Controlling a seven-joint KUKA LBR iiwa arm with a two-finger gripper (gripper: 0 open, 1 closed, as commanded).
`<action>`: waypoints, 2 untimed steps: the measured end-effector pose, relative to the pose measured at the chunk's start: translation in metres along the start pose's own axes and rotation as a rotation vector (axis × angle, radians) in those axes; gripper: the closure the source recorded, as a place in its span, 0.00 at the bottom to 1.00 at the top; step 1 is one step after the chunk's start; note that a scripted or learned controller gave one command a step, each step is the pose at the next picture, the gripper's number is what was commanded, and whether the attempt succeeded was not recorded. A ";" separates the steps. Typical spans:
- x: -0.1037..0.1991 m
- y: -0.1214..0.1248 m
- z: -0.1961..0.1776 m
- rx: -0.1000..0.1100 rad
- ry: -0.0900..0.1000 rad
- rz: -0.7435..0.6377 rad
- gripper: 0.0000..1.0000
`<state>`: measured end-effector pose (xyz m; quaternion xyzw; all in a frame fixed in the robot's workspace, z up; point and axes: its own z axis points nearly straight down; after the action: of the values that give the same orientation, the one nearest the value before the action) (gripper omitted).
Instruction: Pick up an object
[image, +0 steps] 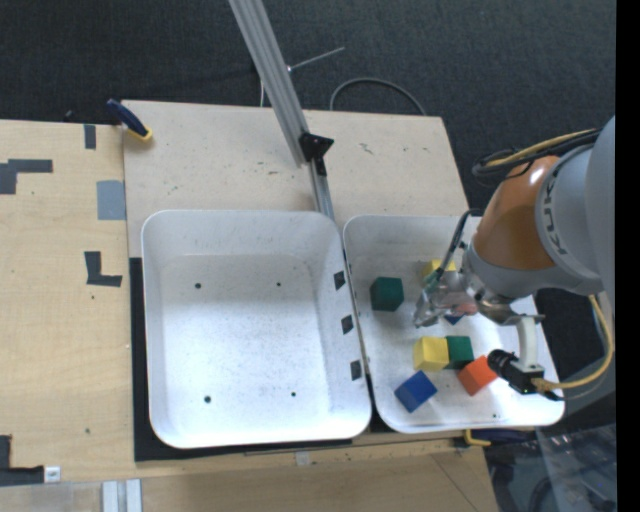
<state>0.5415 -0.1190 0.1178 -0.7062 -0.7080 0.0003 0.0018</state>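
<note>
The right bin (365, 240) holds several small blocks: a dark green cube (387, 293), a yellow cube (432, 352) touching a green cube (459, 349), an orange block (478, 375) and a blue block (415, 390). A bit of yellow (434, 268) and a bit of blue (456, 318) peek out beside the wrist. My gripper (432, 308) reaches down into the middle of this bin, right of the dark green cube and just above the yellow one. Nothing visible sits between its tips.
The left bin (160, 240) lies beside the right one. A slanted metal pole (275, 75) crosses above the bins' shared edge. A blue and yellow clamp (128, 119) lies on the bench at the far left. A black cable (375, 90) loops behind the bins.
</note>
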 end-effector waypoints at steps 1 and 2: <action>0.006 0.006 -0.061 -0.008 -0.002 0.000 1.00; -0.002 0.001 -0.117 -0.008 -0.003 0.001 1.00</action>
<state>0.5428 -0.1212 0.2347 -0.7067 -0.7075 -0.0013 -0.0023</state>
